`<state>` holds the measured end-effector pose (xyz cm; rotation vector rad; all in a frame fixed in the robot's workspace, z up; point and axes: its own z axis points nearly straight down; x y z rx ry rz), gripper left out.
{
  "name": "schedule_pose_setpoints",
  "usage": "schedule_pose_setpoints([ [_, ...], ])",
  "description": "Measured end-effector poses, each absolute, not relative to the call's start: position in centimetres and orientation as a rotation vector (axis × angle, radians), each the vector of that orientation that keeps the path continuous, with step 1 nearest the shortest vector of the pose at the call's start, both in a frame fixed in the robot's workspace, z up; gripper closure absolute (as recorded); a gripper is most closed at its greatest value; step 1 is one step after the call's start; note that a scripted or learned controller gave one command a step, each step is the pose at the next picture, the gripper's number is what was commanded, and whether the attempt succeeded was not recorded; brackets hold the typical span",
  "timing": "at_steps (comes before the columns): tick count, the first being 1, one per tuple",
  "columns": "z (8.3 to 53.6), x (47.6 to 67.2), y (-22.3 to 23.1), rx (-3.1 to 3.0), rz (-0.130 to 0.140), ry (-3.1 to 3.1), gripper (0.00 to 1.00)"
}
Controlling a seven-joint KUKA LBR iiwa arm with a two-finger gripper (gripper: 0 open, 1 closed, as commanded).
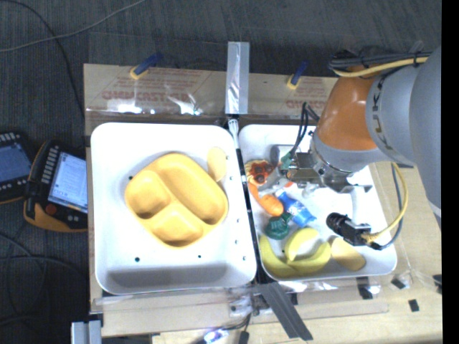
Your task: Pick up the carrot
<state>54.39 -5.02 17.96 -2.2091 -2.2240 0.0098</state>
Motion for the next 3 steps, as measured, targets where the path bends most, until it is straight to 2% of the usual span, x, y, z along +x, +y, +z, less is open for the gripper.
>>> schedule_pose_setpoints([
  [1, 12.7, 49.5, -9.8, -1.981, 0.008, -2.427, 0.00],
  [2, 18.0, 50.0, -2.7, -1.895, 0.008, -2.496, 0.00],
  [3, 16.0, 51.9, -3.9, -1.695, -0.062, -2.662, 0.00],
])
